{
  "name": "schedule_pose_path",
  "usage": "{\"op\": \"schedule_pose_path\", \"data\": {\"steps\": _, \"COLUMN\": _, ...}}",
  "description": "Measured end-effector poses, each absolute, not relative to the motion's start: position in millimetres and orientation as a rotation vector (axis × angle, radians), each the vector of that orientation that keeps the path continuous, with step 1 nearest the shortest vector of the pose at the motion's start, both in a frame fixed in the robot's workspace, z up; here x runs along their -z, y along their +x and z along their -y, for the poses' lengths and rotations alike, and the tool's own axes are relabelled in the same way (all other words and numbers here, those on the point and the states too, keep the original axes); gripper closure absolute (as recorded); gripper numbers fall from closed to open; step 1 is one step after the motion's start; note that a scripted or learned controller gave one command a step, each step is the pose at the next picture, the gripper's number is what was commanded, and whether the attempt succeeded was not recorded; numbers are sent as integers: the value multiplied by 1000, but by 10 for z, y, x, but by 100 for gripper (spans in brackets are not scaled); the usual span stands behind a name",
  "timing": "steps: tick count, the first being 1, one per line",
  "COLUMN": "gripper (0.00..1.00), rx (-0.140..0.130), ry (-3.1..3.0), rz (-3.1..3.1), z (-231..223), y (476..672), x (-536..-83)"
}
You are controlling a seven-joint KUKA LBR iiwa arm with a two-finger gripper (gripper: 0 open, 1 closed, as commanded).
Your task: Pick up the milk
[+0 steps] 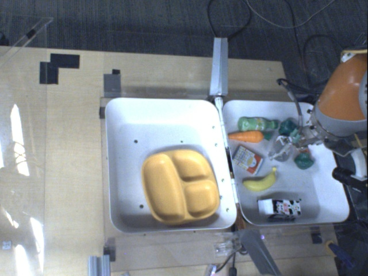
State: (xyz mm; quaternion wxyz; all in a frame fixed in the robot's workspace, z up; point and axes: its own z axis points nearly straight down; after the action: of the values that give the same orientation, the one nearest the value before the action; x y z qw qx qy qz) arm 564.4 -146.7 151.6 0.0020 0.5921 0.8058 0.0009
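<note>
Still at the approach step: gripper (294,144) hovering low over the far side of the right bin (339,214), amid a green bottle (257,123), a carrot (246,136) and a small teal object (304,161). Impossible to tell from this view whether released or clenched, and nothing visibly grasped. Milk (280,207) lying flat, well apart from the gripper, toward the bin's near edge, past the banana (260,181). Next, probably: lifting clear of the clutter, travelling over to the carton, then descending squarely across it

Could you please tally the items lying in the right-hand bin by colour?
Green: 2, a green plastic bottle and a small dark green lump
Orange: 1, an orange carrot
Yellow: 1, a yellow banana
Red: 1, a red-and-white packet
Black-and-white: 1, a cow-patterned milk carton
Total: 6
</note>
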Motion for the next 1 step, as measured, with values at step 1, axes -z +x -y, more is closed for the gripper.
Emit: {"op": "schedule_pose_path", "data": {"steps": 1, "gripper": 0, "rx": -6, "ry": 1710, "rz": -2625, "z": 1932, "y": 6073, "x": -881}}
